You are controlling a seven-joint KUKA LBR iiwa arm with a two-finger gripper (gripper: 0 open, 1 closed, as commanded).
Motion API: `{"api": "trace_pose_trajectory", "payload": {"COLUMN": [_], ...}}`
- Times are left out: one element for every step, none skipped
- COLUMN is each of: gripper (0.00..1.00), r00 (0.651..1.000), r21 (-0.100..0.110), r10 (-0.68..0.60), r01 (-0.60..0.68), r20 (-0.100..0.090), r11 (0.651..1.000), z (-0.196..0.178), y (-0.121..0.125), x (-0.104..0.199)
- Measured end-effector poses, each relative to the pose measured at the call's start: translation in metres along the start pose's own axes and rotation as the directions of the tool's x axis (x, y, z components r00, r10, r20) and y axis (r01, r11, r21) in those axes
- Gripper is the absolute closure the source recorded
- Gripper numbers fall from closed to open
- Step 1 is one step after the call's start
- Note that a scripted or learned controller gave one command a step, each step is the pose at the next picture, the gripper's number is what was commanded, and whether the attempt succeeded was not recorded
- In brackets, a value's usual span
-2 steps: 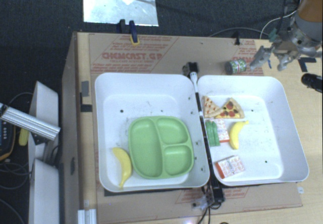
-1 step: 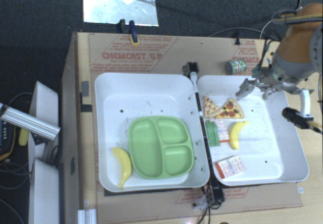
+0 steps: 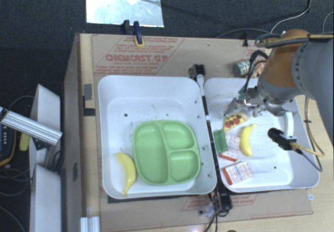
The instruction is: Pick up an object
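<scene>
Camera view puts my arm (image 3: pixel 308 66) over the right bin (image 3: pixel 300 171), my gripper (image 3: pixel 244 104) low at its far-left corner, grip width I cannot tell, touching a small packet (image 3: pixel 236 119) beside a banana (image 3: pixel 246 139), so crowding could spoil my grab.

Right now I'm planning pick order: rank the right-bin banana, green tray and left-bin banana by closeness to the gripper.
1. right-bin banana, just below the gripper.
2. green tray, across the divider in the left bin.
3. left-bin banana, beyond the tray at its far left.
</scene>
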State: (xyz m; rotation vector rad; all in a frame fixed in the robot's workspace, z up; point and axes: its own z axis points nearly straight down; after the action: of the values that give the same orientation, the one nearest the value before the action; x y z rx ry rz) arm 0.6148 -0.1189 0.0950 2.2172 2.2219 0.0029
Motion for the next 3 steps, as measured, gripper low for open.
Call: {"api": "trace_pose_trajectory", "payload": {"gripper": [0.00,0.00,0.00], "r00": [1.000,1.000,1.000], "r21": [0.003,0.003,0.000], "r10": [-0.001,0.002,-0.001], "r01": [0.001,-0.002,0.001], "r20": [-0.001,-0.001,0.001], "r11": [1.000,1.000,1.000], "z": [0.011,0.011,0.010], "y": [-0.034,-0.096,0.029], "x": [0.037,0.025,-0.021]}}
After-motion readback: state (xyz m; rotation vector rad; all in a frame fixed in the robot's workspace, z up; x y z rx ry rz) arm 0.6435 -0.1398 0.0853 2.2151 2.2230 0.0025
